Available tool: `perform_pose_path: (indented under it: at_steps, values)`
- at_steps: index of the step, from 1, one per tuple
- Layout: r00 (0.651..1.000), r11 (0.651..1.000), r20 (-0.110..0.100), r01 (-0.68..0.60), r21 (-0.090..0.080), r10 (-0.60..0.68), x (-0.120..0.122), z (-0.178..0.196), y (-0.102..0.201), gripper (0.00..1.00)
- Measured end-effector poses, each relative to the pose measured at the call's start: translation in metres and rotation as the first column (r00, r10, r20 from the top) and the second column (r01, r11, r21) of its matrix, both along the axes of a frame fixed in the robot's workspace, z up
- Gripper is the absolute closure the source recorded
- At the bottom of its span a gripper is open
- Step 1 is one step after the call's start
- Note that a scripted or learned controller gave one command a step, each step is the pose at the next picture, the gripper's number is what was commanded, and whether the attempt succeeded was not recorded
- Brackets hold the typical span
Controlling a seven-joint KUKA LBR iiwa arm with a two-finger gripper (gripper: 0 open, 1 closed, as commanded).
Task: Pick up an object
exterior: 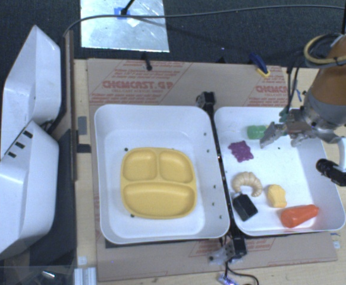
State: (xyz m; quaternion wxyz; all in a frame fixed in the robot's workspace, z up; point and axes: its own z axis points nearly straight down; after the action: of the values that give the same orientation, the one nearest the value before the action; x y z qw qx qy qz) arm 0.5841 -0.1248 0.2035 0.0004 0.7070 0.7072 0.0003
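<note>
The right bin point(324, 183) holds a green block point(256, 132), a purple bunch of grapes point(241, 151), a cream croissant point(247, 183), a yellow piece point(276, 195), a black block point(244, 206) and an orange carrot point(299, 215). My gripper point(274, 135) hangs over the bin's upper part, just right of the green block, coming in from the right. Its fingers look slightly apart with nothing between them.
The left bin point(110, 177) carries a yellow divided tray point(159, 181). A black clamp point(206, 99) sits between the bins at the top. White housings point(27, 141) stand at the far left. A black knob point(330, 170) sticks out by the right bin's edge.
</note>
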Motion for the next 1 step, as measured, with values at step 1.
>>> perform_pose_path:
  at_steps: [1]
  values:
    - [0.999, 0.999, 0.006, -0.054, -0.001, 0.054, 0.0075, 0.0648, 0.0216, 0.0]
